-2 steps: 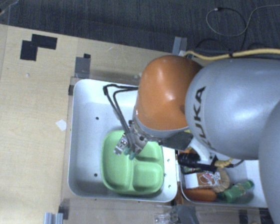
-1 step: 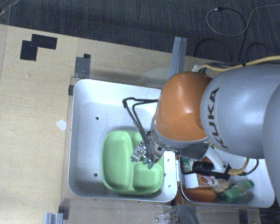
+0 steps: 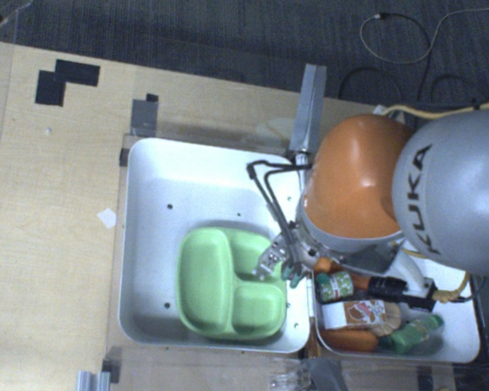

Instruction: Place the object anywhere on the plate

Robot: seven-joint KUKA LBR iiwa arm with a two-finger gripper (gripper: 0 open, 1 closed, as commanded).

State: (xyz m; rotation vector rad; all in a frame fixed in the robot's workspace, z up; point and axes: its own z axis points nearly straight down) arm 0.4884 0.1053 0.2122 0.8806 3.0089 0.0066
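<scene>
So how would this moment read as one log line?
claw: over green plate edge | grip: unclear | left bin: plate | right bin: groceries

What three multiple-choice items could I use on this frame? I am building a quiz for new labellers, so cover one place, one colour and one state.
1. Where is the plate?
A. In the left bin
B. In the right bin
C. On the bare bench

2. What colour is the plate?
A. White
B. Green
C. Orange

3. Where is the gripper?
A. Over the right edge of the plate
B. Above the bench outside both bins
C. Deep among the items in the right bin

Key:
1 A: the plate lies on the white floor of the left bin.
2 B: its compartments are light green against the white bin.
3 A: the fingertips hang at the plate's right edge, by the wall between the bins; whether they hold anything cannot be made out.
</scene>
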